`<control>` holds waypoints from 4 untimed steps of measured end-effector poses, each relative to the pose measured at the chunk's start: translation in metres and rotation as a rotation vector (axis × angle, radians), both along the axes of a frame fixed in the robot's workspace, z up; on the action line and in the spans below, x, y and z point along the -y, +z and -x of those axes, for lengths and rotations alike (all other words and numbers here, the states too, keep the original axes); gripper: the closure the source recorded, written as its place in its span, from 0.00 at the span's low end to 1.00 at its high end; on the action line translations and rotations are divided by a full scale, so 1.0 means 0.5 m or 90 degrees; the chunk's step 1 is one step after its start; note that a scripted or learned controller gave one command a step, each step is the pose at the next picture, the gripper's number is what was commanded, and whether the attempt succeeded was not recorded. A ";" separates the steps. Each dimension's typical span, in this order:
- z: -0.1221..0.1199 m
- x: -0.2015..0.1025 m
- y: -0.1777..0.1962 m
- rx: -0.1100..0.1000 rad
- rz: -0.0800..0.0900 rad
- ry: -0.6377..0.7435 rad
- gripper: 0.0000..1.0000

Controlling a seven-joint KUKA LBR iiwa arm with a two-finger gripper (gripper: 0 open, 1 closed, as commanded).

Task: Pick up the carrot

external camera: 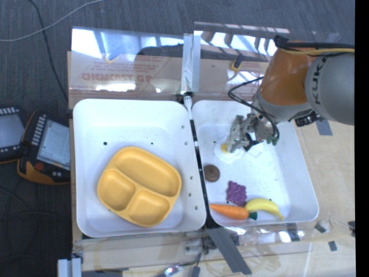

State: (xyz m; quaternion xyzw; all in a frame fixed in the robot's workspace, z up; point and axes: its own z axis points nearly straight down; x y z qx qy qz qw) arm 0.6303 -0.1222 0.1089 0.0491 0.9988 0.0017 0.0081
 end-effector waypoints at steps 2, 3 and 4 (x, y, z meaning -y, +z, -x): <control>-0.018 0.038 -0.033 -0.003 -0.002 -0.199 0.00; 0.111 -0.027 -0.023 -0.010 -0.002 -0.239 0.00; 0.106 -0.030 0.001 -0.005 -0.003 -0.239 1.00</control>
